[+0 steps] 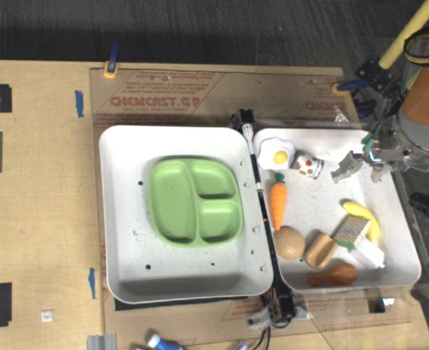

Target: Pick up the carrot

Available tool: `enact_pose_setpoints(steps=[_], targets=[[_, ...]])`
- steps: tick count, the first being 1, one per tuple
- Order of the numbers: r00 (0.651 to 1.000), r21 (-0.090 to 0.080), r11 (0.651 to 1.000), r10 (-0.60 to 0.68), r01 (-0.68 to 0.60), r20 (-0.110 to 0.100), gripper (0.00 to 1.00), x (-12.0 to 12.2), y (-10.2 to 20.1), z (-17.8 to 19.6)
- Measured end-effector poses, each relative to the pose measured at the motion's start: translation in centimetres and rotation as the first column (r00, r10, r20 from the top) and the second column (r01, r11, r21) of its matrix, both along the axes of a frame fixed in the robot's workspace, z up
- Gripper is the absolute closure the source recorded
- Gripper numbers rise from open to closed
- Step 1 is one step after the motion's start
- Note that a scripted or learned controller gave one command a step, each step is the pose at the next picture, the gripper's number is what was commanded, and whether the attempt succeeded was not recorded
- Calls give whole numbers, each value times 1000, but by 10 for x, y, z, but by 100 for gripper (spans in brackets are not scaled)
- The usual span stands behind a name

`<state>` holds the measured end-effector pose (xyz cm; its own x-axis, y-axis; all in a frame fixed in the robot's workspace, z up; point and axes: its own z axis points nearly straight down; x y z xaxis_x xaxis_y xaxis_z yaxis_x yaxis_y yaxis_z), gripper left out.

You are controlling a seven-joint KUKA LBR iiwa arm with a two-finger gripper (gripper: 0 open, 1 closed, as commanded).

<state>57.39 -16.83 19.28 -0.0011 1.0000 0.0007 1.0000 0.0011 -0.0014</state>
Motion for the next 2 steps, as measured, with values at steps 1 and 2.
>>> enact_pose_setpoints(steps=[1, 2], targets=[[978, -3, 978, 209, -209, 7, 0, -15, 58, -98], [1000, -6, 1000, 30, -30, 10, 0, 8, 67, -104]])
